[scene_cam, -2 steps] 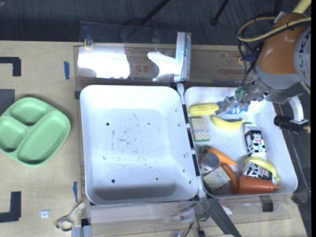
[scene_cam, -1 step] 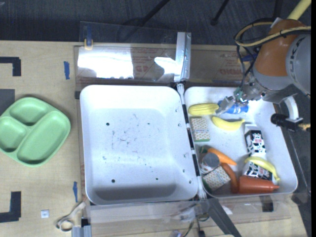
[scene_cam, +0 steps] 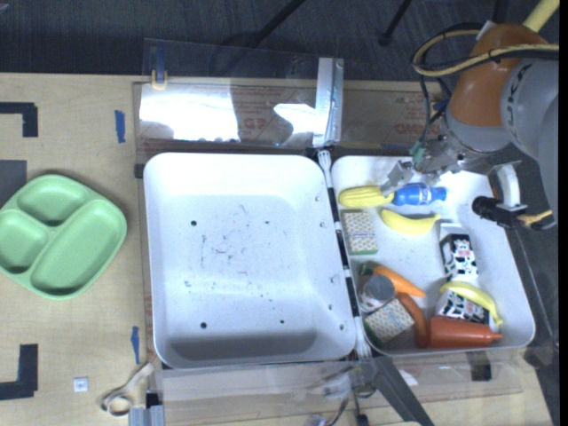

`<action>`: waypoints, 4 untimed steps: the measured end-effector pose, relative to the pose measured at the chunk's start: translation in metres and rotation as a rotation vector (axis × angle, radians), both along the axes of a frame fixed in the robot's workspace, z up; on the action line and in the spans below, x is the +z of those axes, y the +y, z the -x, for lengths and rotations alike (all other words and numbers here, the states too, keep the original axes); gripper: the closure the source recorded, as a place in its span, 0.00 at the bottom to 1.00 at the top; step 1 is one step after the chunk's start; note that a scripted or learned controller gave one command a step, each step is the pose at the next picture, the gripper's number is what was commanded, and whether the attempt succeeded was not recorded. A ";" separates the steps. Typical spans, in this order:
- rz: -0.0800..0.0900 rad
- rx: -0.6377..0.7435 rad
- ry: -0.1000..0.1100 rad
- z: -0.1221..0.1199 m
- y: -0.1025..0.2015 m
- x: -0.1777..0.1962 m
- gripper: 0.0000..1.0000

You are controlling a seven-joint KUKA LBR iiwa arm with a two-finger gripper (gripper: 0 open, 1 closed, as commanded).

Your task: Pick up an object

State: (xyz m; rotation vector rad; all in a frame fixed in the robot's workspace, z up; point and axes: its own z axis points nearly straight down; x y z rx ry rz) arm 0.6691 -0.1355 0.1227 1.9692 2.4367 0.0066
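My gripper (scene_cam: 424, 161) hangs over the back of the right bin (scene_cam: 519, 282), just above a small blue bottle (scene_cam: 417, 195). A yellow corn-like piece (scene_cam: 362, 197) lies left of the bottle, and a yellow banana (scene_cam: 409, 224) lies just in front of it. Further forward sit a checkered pad (scene_cam: 361, 232), a black-and-white cow-patterned box (scene_cam: 459, 256), a second banana (scene_cam: 471, 296), an orange carrot (scene_cam: 401, 282), a patterned can (scene_cam: 386, 319) and a red-orange piece (scene_cam: 461, 331). Nothing is seen lifted by the gripper.
The left bin (scene_cam: 240, 247) is bare white with small marks. A green divided plate (scene_cam: 58, 234) lies on the bench at far left. A clear panel (scene_cam: 231, 105) stands behind the bins. Yellow cables (scene_cam: 444, 47) loop over the wrist.
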 end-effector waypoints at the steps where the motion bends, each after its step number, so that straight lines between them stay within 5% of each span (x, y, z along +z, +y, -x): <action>1: -0.001 0.170 0.007 0.012 -0.008 -0.036 0.00; 2: 0.000 0.170 -0.002 0.009 -0.008 -0.023 1.00; 3: 0.000 0.262 0.005 0.001 -0.005 0.072 1.00; 4: -0.001 0.264 0.008 0.002 0.057 0.063 1.00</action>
